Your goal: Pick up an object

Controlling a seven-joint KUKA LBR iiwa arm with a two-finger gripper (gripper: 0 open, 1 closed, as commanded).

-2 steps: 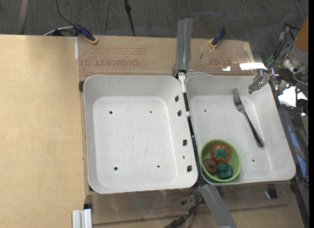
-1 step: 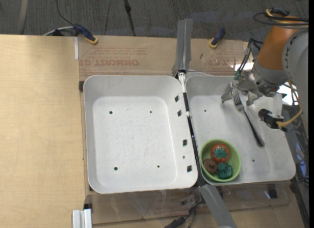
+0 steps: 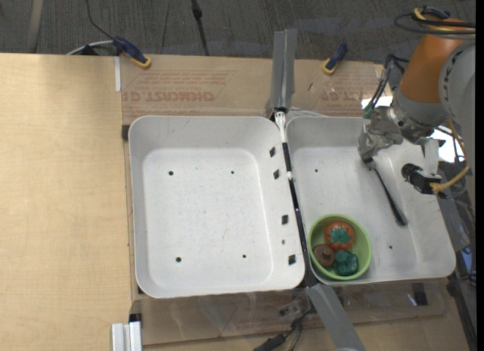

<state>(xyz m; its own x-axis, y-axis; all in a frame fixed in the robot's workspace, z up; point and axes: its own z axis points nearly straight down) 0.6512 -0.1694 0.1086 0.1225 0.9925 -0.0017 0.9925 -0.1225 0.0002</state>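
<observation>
i see two white bins, the left bin [image 3: 204, 206] and the right bin [image 3: 355, 183], both speckled faintly grey with small black dots on their floors. in the right bin i have a lime green bowl [image 3: 364, 255] holding an orange-red piece [image 3: 339, 234] with a green top, a brown piece [image 3: 324, 255] and a teal green piece [image 3: 348, 264]. a black stick-like tool [image 3: 389, 194] lies on the white floor. the arm [image 3: 432, 69] is grey with an orange band, and the gripper [image 3: 370, 149] looks grey. the bench [image 3: 60, 191] is pale wood; the cardboard [image 3: 181, 88] behind is brown with faded red lettering. two clamps [image 3: 132, 52] are blue with orange tips.
</observation>
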